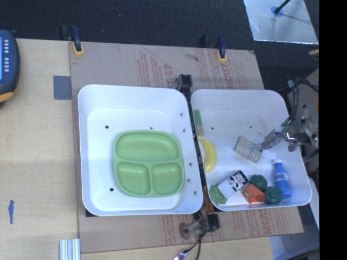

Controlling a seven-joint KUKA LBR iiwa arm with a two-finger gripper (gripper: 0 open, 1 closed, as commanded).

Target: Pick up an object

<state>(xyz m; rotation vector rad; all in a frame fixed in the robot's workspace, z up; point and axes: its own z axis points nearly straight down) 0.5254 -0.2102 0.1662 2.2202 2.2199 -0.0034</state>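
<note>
The right bin (227, 99) holds several small objects. A checkered pouch (247, 148) lies near its middle, with a blue bottle (280, 179) to the lower right. A yellow banana-shaped piece (209, 155) rests against the left wall. Along the front lie a black-and-white box (236, 181), an orange block (252, 194), dark green lumps (272, 196) and a green patterned piece (217, 194). My gripper (271, 139) reaches in low from the right edge, its tip just right of the checkered pouch. I see nothing held in it.
In the left bin (92, 145) lies a green divided plate (148, 163). A thin green stick (198, 122) lies by the wall between the bins. The back half of the right bin is bare white floor. Clamps hold the cardboard base at the back.
</note>
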